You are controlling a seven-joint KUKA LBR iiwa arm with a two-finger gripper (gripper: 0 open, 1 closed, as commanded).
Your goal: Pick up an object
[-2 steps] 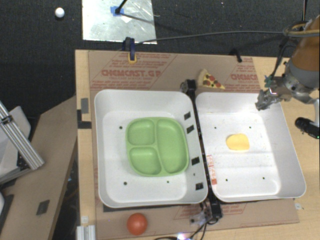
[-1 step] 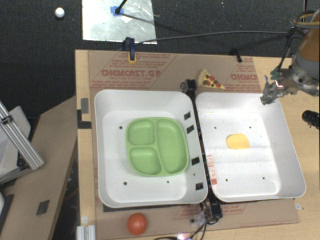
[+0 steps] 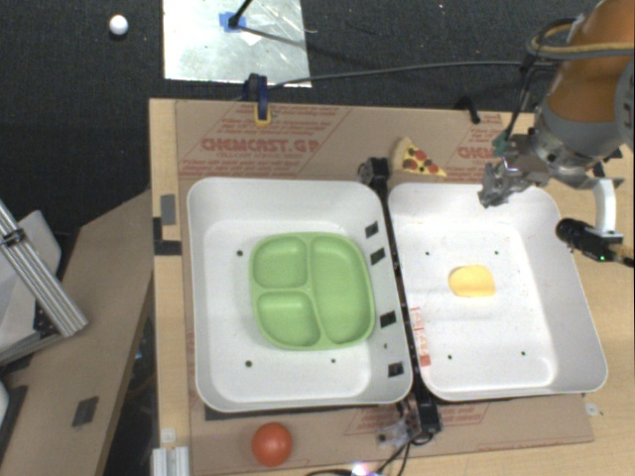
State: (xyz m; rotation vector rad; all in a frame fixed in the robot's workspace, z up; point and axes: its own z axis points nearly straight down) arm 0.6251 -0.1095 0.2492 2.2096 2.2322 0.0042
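The table (image 3: 327, 127) under me is a brown board with red lettering, and it carries two shallow white bins side by side. The left bin (image 3: 213, 266) holds a green divided plate (image 3: 311, 291) with three sections, lying flat a little toward the middle of the bin. The right bin (image 3: 536, 345) holds one thing, a yellow block (image 3: 472, 282), rounded and soft-looking, resting on the bin floor near the middle, well apart from every wall.

My arm (image 3: 590, 77) comes in from the upper right of the camera view, grey with the orange part above the wrist. My end effector (image 3: 496, 188) hangs over the far edge of the right bin, near its back wall, well apart from the yellow block and on the far side of it. I cannot tell how my end effector is set, for it is small and dark against the bin's rim; nothing shows in it.

Off the bins, a toy pizza slice (image 3: 418, 159) lies on the table just behind the gap between them. A red ball (image 3: 271, 443) sits on the table in front of the left bin. A small white ball (image 3: 119, 25) lies on the dark floor at upper left.
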